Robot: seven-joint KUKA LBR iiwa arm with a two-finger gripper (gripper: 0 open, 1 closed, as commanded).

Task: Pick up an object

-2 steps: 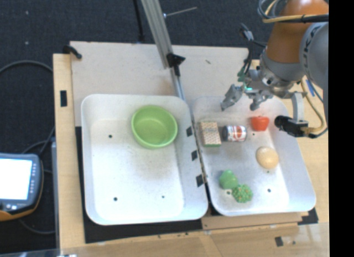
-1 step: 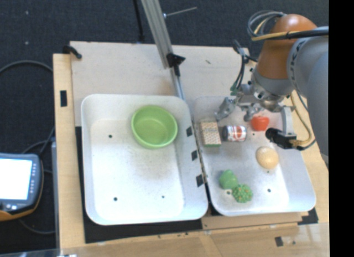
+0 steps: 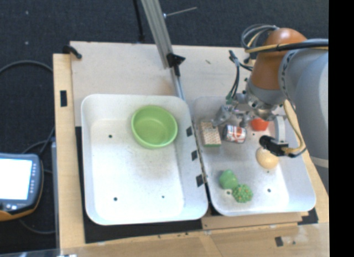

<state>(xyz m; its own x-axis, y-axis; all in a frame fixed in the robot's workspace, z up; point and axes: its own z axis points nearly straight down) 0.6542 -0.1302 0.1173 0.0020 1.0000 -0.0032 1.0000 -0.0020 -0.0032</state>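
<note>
Red-and-white, a small can point(image 3: 236, 134) lies in the right bin point(image 3: 287, 198) right under the gripper point(image 3: 232, 118); whether it sits between the fingers cannot be told. At its 9 o'clock rests a tan block point(image 3: 209, 134), at 4 o'clock a pale egg-like object point(image 3: 267, 159), at 6 o'clock two green toys point(image 3: 235, 186). The left bin point(image 3: 105, 200) holds a green bowl point(image 3: 154, 126) (upright).

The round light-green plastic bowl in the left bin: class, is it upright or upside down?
Upright. The round light-green plastic bowl shows its open mouth and hollow inside to the overhead camera, rim uppermost, standing in the left white bin.
</note>
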